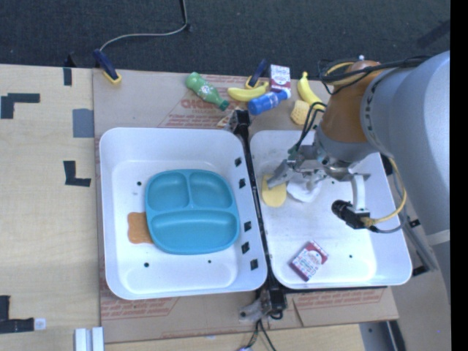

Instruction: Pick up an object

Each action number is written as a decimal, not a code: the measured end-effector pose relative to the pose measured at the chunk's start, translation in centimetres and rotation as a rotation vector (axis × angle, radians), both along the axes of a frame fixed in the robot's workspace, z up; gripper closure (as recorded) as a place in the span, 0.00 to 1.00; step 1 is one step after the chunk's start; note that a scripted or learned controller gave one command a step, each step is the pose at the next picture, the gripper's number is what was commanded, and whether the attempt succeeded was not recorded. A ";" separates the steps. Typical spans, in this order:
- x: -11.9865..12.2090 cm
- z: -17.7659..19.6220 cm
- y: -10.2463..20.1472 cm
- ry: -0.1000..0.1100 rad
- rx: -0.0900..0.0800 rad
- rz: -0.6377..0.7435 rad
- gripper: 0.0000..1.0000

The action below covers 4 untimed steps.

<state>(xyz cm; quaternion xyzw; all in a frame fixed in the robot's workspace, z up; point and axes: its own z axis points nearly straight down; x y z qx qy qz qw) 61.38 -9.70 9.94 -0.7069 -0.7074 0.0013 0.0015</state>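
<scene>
1. Yellow object (pixel 274 194): we see it lying at the right bin's (pixel 395 265) left wall.
2. Tool (pixel 287 172): just above it; we cannot tell its opening.
3. Progress: we judge nothing lifted; grasp and raise remain.

Wooden tabletop under a sheet of cardboard, dark carpet beyond.

The pale wood tabletop (pixel 44 196) carries black tape marks (pixel 18 104) near its left edge and a grey patch (pixel 82 121). A brown cardboard sheet (pixel 157 108) with red printing lies over it, held at its far corner by a blue and yellow clamp (pixel 107 65). Behind the bench the floor (pixel 256 13) is dark speckled carpet, crossed by a thin pale cable (pixel 172 20). The light is even and soft.
</scene>
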 end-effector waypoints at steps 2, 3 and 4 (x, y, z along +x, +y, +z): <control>2.3 0.1 0.1 -0.018 -0.003 -0.001 1.00; 2.3 0.1 0.1 -0.018 -0.003 -0.001 0.00; 5.1 -1.2 -0.2 0.025 0.006 0.001 0.00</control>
